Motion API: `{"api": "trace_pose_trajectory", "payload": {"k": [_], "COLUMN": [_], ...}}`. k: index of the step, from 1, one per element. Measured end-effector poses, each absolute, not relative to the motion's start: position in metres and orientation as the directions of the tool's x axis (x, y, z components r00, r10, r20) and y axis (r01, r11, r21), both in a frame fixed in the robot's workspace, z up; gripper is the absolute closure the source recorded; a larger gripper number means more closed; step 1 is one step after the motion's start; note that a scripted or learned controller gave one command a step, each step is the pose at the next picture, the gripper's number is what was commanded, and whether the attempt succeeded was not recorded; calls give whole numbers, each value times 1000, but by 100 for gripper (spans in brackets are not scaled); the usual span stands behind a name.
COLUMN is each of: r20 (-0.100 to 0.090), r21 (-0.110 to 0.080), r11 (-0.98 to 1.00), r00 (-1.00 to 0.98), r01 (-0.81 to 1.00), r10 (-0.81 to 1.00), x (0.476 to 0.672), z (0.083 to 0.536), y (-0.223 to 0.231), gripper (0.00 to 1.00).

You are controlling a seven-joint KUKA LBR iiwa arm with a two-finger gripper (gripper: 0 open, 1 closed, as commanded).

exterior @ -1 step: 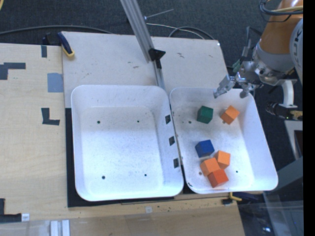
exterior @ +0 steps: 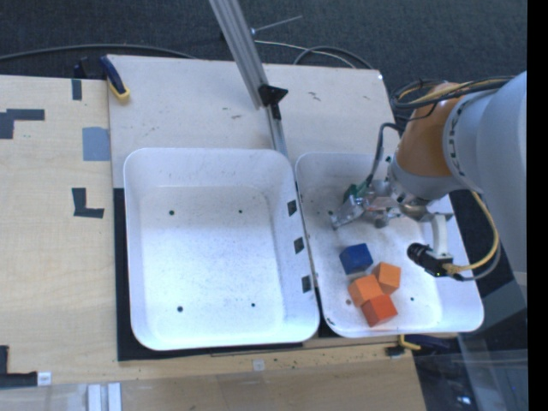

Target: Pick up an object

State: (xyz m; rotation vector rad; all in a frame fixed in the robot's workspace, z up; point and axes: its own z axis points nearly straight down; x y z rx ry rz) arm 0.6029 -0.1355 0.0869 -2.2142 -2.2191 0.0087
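My gripper (exterior: 347, 215) is low over the upper middle of the right bin (exterior: 445, 315), reaching in from the right under the orange-banded wrist. A small green bit (exterior: 351, 195) shows right at the gripper; I cannot tell whether it is an object or part of the tool. A blue cube (exterior: 355, 258) lies just below the gripper, apart from it. Two orange blocks (exterior: 389, 276) (exterior: 366, 289) and a red-orange block (exterior: 379, 309) huddle together toward the bin's near edge.
The left bin (exterior: 141, 229) sits beside the right one, their walls touching along the middle. A slanted metal rail (exterior: 244, 50) ends at a black clamp near the bins' far edge. A black cable plug (exterior: 424, 255) hangs off the arm over the right bin.
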Motion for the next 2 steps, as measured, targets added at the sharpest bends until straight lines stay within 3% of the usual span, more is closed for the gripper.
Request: {"api": "trace_pose_trajectory", "payload": {"k": [1,2], "r20": [0,1], "r21": [2,-2], "r11": [4,3], "r00": [-4,-3], "r01": [1000,1000], "r10": [1000,1000], "x": [649,647], "z": [92,101], "y": [-130,-130], "gripper": [0,100]}}
